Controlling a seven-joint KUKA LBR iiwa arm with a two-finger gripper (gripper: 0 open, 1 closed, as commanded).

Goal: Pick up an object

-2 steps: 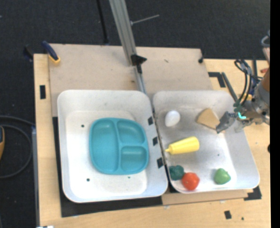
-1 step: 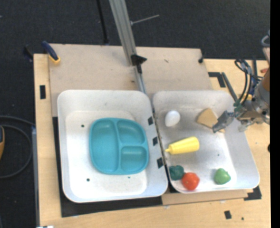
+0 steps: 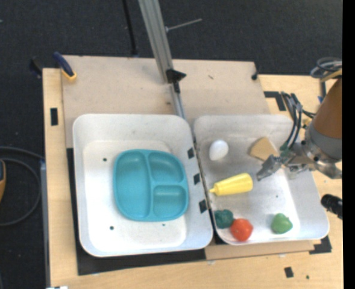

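While the arm reaches in from the right, the pincer [image 3: 267,168] hangs low over the right bin [image 3: 298,221], and whether its fingers are apart or together can't really be made out from this angle, nothing visibly sits between them.

Going left to right: far off to the pincer's left is the left bin [image 3: 93,131], with a teal divided plate [image 3: 150,184] lying flat in it, well apart from the pincer. Both bins sit side by side on the light wooden surface [image 3: 117,83].

Over in the right bin, a white ball [image 3: 218,150] rests up and to the left of the pincer, near but not touching. A yellow bottle-shaped thing [image 3: 232,185] lies on its side just below-left of the pincer, close to it. Further down from that, near the bin's front edge, there's a small dark green object [image 3: 223,218] and a red one [image 3: 241,229] right beside each other, seemingly touching.

A tan block [image 3: 262,149] sits just above the pincer, very close, can't tell if they touch. A green object [image 3: 281,223] lies below and slightly right of the pincer, well apart.
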